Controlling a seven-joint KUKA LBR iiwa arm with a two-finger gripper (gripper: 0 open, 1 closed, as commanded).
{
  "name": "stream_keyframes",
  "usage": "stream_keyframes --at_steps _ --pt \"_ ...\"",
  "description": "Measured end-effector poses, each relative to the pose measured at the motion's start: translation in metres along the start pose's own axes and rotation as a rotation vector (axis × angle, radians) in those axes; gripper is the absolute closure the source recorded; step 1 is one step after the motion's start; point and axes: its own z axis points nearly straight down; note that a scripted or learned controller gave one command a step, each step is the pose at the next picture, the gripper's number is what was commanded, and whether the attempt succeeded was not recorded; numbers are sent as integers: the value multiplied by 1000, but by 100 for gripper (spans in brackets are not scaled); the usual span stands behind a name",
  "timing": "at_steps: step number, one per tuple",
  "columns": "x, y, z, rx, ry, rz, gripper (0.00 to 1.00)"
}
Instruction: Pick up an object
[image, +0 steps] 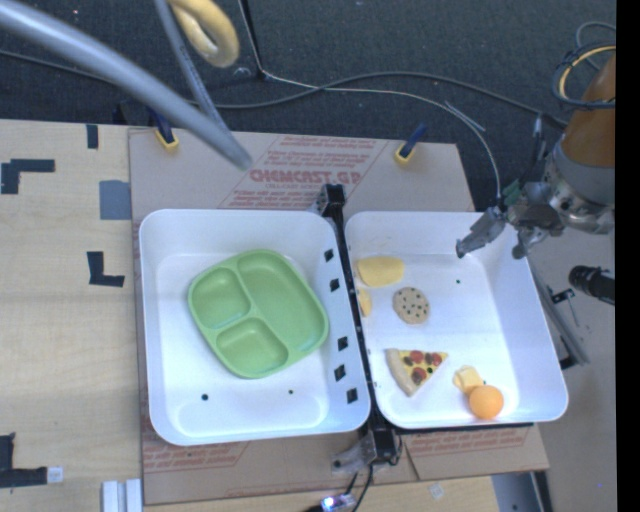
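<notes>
The right bin (520, 330) holds a pale yellow piece (380, 270), a round chocolate-chip cookie (411, 305), a pizza slice (415, 369), a small yellow chunk (466, 378) and an orange ball (486, 402). My gripper (497, 243) hangs over the bin's far right corner, well apart from all of these. Its two dark fingers (473, 241) are spread open, and nothing sits between them. The cookie lies to the gripper's lower left.
A green divided plate (258, 312) lies in the left bin (170, 390). A black divider with clips (345, 310) runs between the bins. Cables (400, 100) trail across the dark surface behind the bench.
</notes>
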Motion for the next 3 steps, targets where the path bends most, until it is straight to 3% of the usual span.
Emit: stream_keyframes --at_steps 1,3 --pt "0 2 -7 -11 -2 -3 0" --pt "10 -1 93 -6 -2 -3 0"
